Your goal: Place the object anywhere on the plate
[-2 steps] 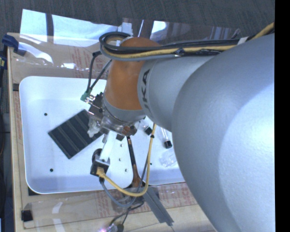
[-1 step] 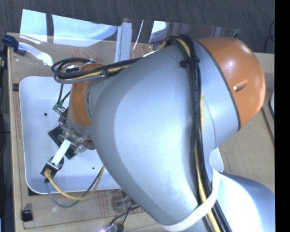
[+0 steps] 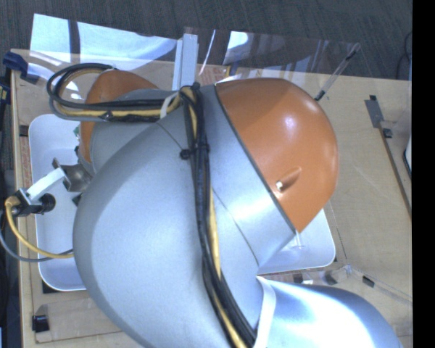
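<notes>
My grey arm (image 3: 152,223) with its orange band (image 3: 283,143) covers most of the camera view and reaches over the left bin (image 3: 47,256). At the arm's far end, a small dark metal part of the gripper (image 3: 71,176) sticks out over the left bin's floor. An orange rounded shape (image 3: 109,93) shows behind the cable loop at the left bin's far end; I cannot tell whether it belongs to the arm or is a plate. The arm hides whatever lies under it.
A black and yellow cable bundle (image 3: 196,165) runs along the arm and loops at the upper left (image 3: 80,85). A corner of the right bin (image 3: 315,249) shows under the arm. Bare wooden bench (image 3: 370,194) lies to the right.
</notes>
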### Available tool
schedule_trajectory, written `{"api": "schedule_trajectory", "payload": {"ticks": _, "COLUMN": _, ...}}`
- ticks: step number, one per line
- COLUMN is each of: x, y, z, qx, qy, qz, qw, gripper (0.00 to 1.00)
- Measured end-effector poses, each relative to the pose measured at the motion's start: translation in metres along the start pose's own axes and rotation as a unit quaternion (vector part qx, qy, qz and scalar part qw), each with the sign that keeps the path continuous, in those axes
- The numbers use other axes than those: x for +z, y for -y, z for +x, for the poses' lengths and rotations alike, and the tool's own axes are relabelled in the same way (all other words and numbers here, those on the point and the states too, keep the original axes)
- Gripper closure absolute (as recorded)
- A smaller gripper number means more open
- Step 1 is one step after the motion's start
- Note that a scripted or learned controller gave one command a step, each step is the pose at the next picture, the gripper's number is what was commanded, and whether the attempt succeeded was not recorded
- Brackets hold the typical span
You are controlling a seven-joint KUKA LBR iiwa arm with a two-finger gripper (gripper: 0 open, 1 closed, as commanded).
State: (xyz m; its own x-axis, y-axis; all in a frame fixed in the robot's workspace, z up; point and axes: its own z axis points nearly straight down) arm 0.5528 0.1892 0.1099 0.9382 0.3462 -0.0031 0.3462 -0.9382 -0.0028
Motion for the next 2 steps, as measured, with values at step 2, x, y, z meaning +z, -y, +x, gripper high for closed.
{"api": "schedule_trajectory", "payload": {"ticks": 2, "x": -0.116, "y": -0.064, "z": 0.068, "qx": -0.113, "qy": 0.003, "qz": 0.001, "qw": 0.9936, "gripper": 1.0}}
